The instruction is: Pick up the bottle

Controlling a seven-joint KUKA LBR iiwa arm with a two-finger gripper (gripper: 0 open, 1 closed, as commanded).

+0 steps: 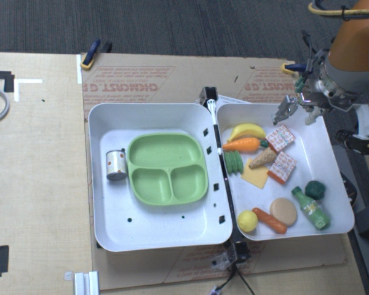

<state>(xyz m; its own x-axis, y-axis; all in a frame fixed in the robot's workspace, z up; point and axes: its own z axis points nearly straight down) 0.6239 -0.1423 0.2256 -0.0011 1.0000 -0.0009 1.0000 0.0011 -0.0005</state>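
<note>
Seen from above at a slant, a pale counter (pixel 37 183) carried two shallow white bins side by side on a cardboard sheet.

The left bin (pixel 104 226), at the centre of the frame, held two things: one small tin can (pixel 115 164) lying near its left wall, and just right of it one green divided tray (pixel 168 169) with three compartments.

The right bin (pixel 335 165) held toy food: one banana (pixel 248 130), one carrot (pixel 242 144), one green vegetable piece (pixel 234 162), one yellow cheese slice (pixel 256 176), one bread roll (pixel 263 158), two red checked packets (pixel 280 138), one lemon (pixel 248 220), one sausage (pixel 272 222), one round tan biscuit (pixel 284 211) and one dark green broccoli (pixel 315 189).

The task's thing, one green bottle (pixel 311 209), lay on its side at the lower right of that bin, just below the broccoli.

At the upper right of the frame the gripper (pixel 287 110) hung over the bin's top edge, well apart from the bottle. Its jaws were too small and dark to judge, so I cannot tell whether they stood wide or narrow; nothing was visible between them.

By my reading the pick had not begun: reach, descent, grasp and lift all remained.
</note>
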